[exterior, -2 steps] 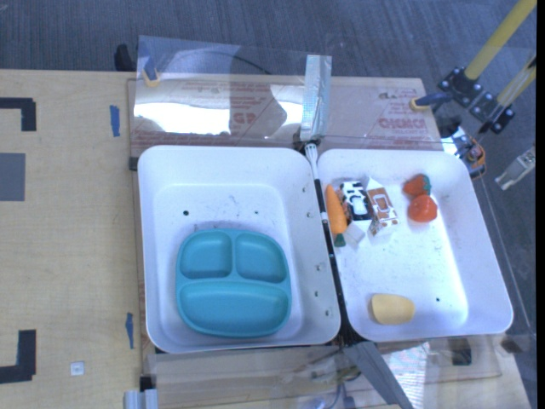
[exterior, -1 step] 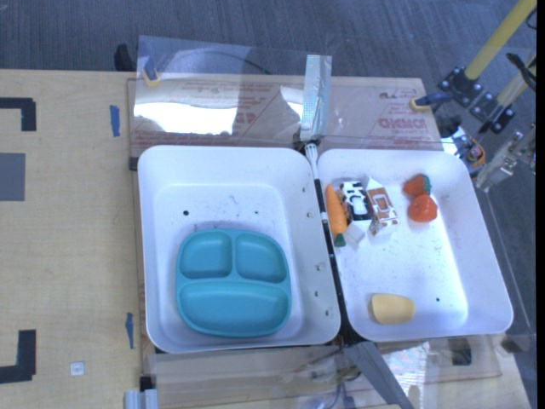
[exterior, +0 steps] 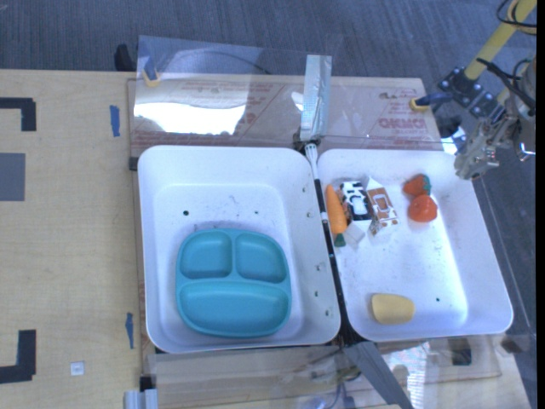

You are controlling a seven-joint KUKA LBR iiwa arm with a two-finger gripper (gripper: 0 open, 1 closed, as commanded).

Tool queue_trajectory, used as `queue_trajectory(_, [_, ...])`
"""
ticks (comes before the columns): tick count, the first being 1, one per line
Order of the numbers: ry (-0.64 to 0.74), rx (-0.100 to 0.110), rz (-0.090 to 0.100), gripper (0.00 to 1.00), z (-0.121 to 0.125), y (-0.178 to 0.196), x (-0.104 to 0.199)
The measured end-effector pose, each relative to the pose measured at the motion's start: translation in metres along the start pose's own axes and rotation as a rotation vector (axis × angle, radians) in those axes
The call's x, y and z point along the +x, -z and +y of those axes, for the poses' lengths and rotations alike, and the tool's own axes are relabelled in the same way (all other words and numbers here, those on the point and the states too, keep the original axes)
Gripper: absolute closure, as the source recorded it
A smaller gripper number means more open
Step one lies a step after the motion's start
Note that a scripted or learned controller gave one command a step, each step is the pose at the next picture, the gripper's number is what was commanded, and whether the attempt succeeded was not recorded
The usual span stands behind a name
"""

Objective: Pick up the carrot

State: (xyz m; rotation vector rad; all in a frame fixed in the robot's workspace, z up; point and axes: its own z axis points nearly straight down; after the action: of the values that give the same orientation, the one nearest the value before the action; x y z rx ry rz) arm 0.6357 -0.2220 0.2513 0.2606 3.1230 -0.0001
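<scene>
Up at about two o'clock, past the top right corner of the right bin [exterior: 477,254], sits the gripper [exterior: 473,162]. It is small and blurry there, so I cannot tell if it is gripping or let go. Nothing hangs from it that I can see.

The carrot [exterior: 336,209] lies in the right bin, at about ten o'clock in that bin, right against the wall it shares with the left bin [exterior: 162,228]. It points up and down, with its green end at six o'clock. Just beside it, at three o'clock, lie a black and white thing [exterior: 357,201] and a small brown packet [exterior: 382,207]. Two red-orange fruits [exterior: 419,198] lie farther toward three o'clock. A yellow lump [exterior: 392,308] sits near six o'clock. A teal plate [exterior: 232,282] rests in the left bin.

I think the job has only just started: the reach comes first. Next the gripper should go toward nine o'clock, come down over the carrot, and pinch it across its thin sides. The wall is very close, so that could be tricky.
</scene>
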Motion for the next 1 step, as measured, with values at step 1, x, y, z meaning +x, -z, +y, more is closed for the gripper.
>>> queue_trajectory(1, [0.327,0.0,-0.003,1.0,0.0033,0.0009,-0.0205])
